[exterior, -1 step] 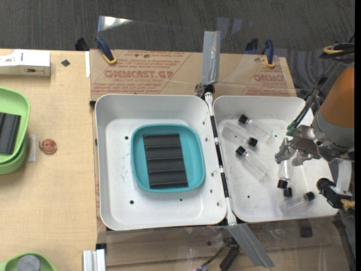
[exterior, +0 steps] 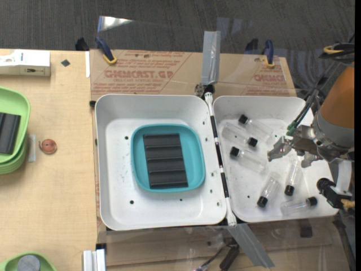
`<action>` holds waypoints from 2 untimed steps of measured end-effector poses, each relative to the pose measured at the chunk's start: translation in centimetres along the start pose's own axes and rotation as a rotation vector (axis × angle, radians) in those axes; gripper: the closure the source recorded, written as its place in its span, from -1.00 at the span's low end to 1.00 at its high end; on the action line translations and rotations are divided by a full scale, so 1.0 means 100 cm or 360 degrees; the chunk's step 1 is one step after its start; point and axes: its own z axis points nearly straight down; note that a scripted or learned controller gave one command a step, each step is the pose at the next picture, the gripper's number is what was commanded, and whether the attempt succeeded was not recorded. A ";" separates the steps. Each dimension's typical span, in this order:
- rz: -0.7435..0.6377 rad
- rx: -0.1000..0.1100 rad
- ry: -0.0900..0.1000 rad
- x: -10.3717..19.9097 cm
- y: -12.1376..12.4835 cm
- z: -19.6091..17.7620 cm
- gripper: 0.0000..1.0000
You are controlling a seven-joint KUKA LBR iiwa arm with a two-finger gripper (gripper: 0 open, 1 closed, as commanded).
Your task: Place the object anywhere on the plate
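Clear vials with black caps lie scattered over the right bin (exterior: 225, 168); their glassy bodies almost vanish against the white floor, so the caps are what tells them apart. One vial (exterior: 246, 120) lies near the far wall, another (exterior: 240, 153) near the left wall, a third (exterior: 268, 192) slants toward the near edge, a fourth (exterior: 291, 179) sits just right of it, and a fifth (exterior: 299, 206) lies along the near right corner. How many more are in the bin is hard to count, since faint outlines overlap.

The gripper (exterior: 280, 149) hangs over the right half of that bin, reaching in from the right, with the arm's orange band (exterior: 342, 101) cut off by the frame edge. The jaws are small, metallic and partly lost against the bin floor; whether they are released or clenched I cannot tell, and no vial is plainly seen between them.

The teal plate (exterior: 138, 162) sits in the middle of the left bin (exterior: 113, 208), well apart from the vials, carrying a dark ribbed block (exterior: 164, 161). On the tabletop (exterior: 56, 208) to the left, a green tray (exterior: 17, 109) is cut by the frame, and a small reddish disc (exterior: 48, 146) lies beside it.
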 end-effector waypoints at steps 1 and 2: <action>0.0191 0.0001 -0.0002 -0.049 -0.007 -0.115 -1.00; 0.0335 0.0003 -0.0003 -0.075 0.027 -0.218 -1.00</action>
